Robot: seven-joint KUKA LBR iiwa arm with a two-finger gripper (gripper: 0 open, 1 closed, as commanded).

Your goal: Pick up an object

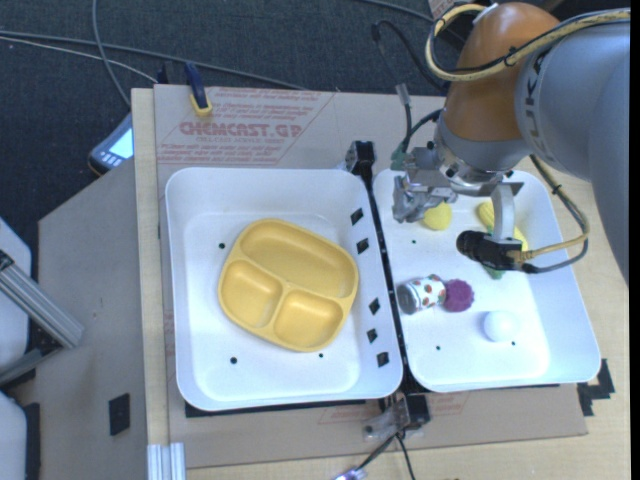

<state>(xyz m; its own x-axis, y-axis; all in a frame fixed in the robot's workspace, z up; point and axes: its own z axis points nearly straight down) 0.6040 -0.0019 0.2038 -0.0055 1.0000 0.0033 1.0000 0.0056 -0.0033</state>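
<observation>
While the gripper (424, 206) hangs over the right bin (560, 358), finger state unclear, yellow object (437, 217) just beside, yellow divided plate (288, 284) in left bin (190, 268).

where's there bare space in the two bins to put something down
Left bin: bare floor rings the yellow divided plate, widest along its near edge. Right bin: bare near edge beyond the white ball. Crowded at its far end under the gripper.

Seen from above: two white bins side by side. In the left bin (190, 268), a yellow divided plate (288, 283). Over the right bin (560, 338), a grey arm's gripper (420, 200), touching a yellow object (438, 217). Nearby, a patterned cup (423, 293) on its side, a purple ball (458, 295), a white ball (498, 325).
</observation>
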